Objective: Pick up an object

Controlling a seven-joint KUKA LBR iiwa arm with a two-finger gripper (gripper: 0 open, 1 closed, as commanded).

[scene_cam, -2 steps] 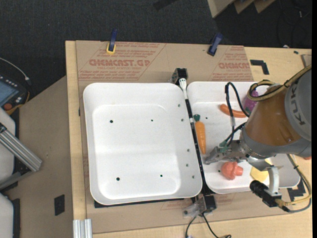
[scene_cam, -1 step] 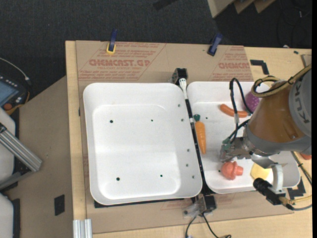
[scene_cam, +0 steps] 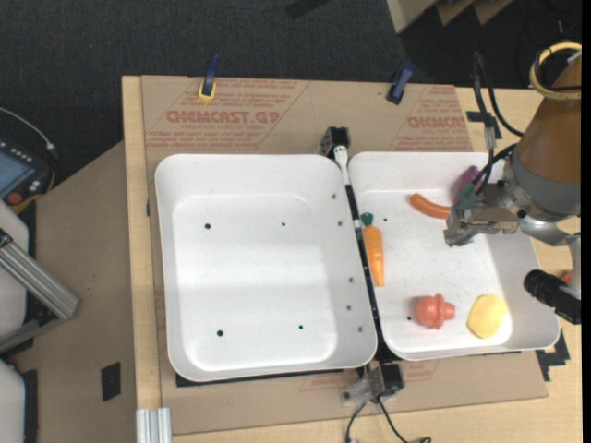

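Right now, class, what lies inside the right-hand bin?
In the right-hand bin: a carrot, a sausage, a red toy, a lemon. The arm covers the far corner.

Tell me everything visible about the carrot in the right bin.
The carrot is a small orange toy, plastic-looking, with a green cap at its top end and a body tapering toward the bench's front. It lies flat in the right bin, along its left wall by the divider between the bins, apparently touching that wall. No other object touches it; the gripper is well off to its right.
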